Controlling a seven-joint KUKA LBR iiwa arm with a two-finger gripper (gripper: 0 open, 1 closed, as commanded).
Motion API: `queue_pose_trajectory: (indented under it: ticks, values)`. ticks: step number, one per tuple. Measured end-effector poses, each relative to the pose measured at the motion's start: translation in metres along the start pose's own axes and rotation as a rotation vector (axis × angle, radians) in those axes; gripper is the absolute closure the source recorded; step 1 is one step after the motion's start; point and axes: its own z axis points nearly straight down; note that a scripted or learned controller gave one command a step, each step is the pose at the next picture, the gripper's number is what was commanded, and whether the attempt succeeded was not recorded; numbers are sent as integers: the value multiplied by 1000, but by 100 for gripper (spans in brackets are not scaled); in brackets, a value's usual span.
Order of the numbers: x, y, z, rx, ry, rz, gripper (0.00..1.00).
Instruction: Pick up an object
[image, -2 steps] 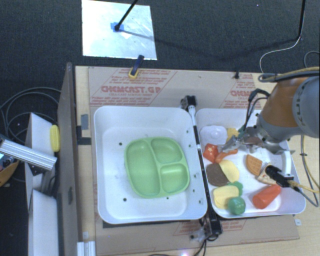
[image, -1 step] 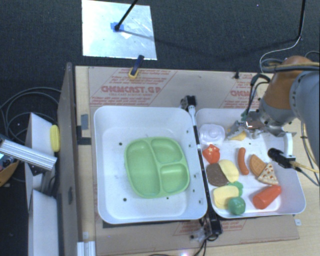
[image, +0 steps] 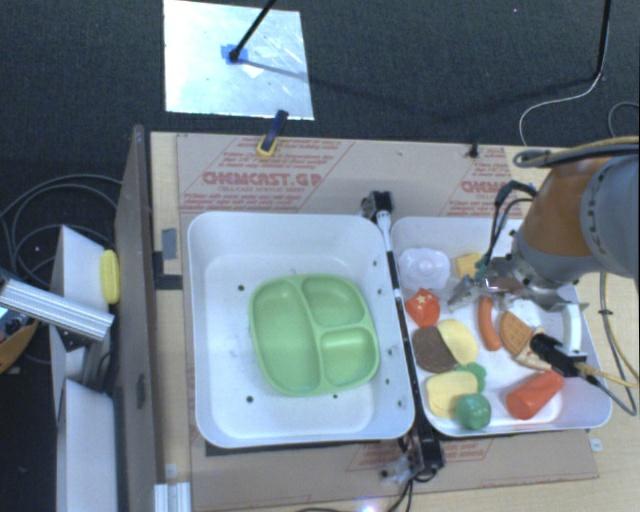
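Over the right bin (image: 598, 405) you see the gripper (image: 478, 288) hanging low at the end of the grey arm with its orange band (image: 560, 215), its metal tip just beside the orange carrot (image: 487, 322) and right of the red tomato piece (image: 423, 306). You cannot tell from this slant whether the jaws are spread or closed, and nothing shows between them. The carrot lies just below the tip, apart from it, with the waffle cone (image: 516, 333) to its right. Nearer you lie a brown patty (image: 433, 350), yellow pieces (image: 459, 340), a green ball (image: 473, 409) and a red-orange piece (image: 532, 394). The left bin (image: 215, 250) holds a green divided tray (image: 310, 333).
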Motion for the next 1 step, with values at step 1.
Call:
queue_pose_trajectory:
  ticks: [1]
  values:
    - [-1,3,-11,-7,-2,-2,100]
